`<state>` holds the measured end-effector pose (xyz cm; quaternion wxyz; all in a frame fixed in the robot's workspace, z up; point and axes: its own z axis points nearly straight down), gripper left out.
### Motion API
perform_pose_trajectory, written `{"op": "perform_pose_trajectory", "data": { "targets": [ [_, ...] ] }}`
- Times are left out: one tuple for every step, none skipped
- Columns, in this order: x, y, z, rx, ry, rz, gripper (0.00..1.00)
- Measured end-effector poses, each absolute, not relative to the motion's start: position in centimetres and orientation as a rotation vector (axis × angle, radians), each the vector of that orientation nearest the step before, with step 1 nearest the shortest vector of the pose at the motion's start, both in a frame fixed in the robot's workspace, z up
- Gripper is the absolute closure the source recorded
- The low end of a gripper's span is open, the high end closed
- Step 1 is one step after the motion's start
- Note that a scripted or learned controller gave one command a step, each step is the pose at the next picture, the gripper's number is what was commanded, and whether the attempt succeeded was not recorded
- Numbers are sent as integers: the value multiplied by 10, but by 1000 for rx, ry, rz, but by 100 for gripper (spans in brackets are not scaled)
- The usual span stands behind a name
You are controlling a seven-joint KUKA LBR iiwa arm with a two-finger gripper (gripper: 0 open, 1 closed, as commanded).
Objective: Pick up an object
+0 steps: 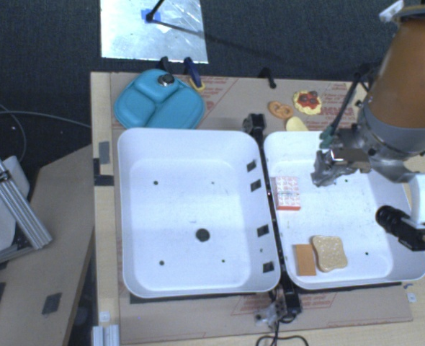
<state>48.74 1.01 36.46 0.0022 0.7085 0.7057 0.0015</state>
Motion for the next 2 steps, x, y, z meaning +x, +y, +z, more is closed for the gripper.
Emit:
{"op": "perform_pose_trajectory", "data": {
  "targets": [
    [487,56,388,2211,2228,8,100],
    [486,124,349,2212,2233,0,100]
  ]
}}
